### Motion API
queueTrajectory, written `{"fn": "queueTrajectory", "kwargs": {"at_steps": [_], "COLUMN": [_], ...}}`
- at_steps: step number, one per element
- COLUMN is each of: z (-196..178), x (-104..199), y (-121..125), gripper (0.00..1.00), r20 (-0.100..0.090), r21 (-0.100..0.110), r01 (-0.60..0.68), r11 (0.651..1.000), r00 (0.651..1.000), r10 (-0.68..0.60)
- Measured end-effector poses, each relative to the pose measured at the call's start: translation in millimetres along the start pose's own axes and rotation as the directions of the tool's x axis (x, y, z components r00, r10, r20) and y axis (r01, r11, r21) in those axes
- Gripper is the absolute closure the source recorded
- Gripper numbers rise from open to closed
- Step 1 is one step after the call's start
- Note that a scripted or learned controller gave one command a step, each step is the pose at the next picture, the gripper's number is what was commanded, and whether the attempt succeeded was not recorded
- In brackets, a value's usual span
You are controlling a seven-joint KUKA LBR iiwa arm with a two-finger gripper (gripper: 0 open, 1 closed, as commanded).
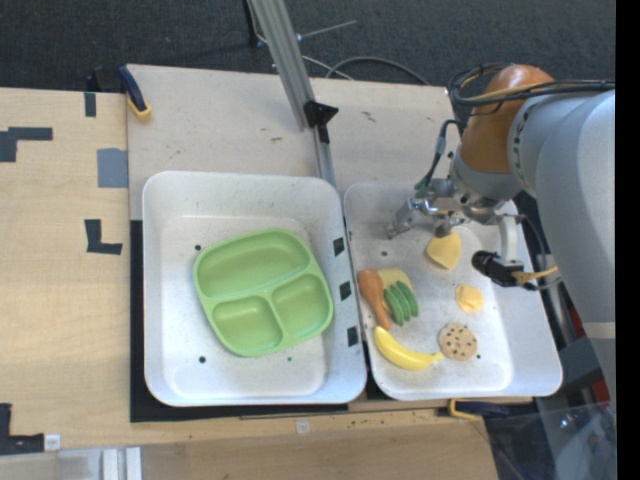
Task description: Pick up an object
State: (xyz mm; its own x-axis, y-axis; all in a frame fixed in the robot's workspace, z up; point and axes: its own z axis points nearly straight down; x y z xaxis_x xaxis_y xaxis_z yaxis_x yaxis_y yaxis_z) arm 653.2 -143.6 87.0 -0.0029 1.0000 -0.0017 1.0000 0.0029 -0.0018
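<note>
Camera view shows my fingers (432, 214) low in the right bin (530, 368); I cannot tell their spread; the yellow wedge (444, 251) lies just below them, unheld; closing off-centre could nudge it aside.

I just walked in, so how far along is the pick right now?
Nothing looks lifted yet: the banana, cookie and carrot all lie in the right bin. The gripper is low in that bin, beside the yellow wedge. Gripping and lifting remain.
</note>
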Motion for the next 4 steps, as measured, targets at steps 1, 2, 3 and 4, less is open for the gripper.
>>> {"fn": "queueTrajectory", "kwargs": {"at_steps": [1,2,3,4], "z": [-12.3,-55.4,-111.4,-165.7], "x": [0.8,4.8,-4.0,-7.8], "y": [0.7,2.0,6.5,-1.9], "gripper": [1.0,1.0,1.0,1.0], "r20": [0.0,-0.001,0.0,0.0], "r21": [-0.001,-0.005,-0.007,-0.007], "r01": [0.001,0.0,-0.001,-0.002], "r11": [1.0,1.0,1.0,1.0], "r00": [1.0,1.0,1.0,1.0], "r10": [-0.001,0.0,0.001,0.002]}}
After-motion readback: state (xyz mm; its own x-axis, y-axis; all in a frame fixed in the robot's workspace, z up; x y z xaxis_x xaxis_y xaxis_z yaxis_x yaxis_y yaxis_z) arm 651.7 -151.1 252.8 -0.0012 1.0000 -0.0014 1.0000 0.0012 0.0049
